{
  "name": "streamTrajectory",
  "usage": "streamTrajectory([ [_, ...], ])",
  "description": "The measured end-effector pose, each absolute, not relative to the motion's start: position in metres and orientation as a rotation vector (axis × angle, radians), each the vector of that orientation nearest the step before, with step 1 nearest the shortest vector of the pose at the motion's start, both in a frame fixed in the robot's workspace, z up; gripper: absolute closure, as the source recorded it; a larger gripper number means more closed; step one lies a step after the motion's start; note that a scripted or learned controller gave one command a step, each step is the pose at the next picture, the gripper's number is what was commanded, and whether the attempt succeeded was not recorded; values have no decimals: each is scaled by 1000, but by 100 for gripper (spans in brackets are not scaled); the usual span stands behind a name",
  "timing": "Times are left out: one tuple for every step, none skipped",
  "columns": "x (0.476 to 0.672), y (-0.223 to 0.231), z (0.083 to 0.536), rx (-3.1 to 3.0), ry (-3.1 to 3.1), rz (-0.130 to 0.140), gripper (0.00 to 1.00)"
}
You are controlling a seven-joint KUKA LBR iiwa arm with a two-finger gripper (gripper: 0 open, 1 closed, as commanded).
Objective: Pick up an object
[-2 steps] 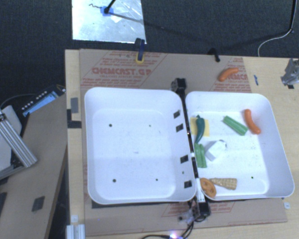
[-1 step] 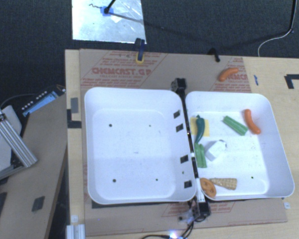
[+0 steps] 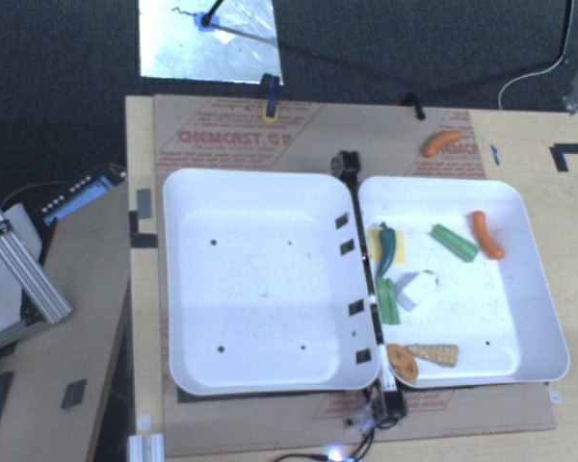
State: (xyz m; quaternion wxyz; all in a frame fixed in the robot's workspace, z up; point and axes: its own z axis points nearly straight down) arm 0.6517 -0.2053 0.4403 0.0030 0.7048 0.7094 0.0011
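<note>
The right bin [image 3: 530, 258] holds several small items. An orange sausage [image 3: 487, 235] lies near its far right side, with a green block [image 3: 454, 242] just left of it. Against the left wall lie a dark green pepper on a yellow piece [image 3: 387, 246] and, below it, a green stick [image 3: 387, 299]. A small white and grey object [image 3: 416, 289] sits beside that stick. Near the front wall lie a tan waffle piece [image 3: 435, 355] and an orange round piece [image 3: 402, 362].
The left bin [image 3: 260, 287] sits beside the right one, joined by black clips [image 3: 352, 248]. A second orange sausage [image 3: 441, 142] lies on the bench behind the right bin. A yellow clamp [image 3: 269, 99] and a shiny sheet [image 3: 208, 27] are at the back.
</note>
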Motion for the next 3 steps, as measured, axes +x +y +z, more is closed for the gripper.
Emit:
streamTrajectory([
  [670,-185,473,2210,2223,5,100],
  [669,-170,502,2212,2224,4,100],
  [668,-209,484,2221,2218,-1,100],
])
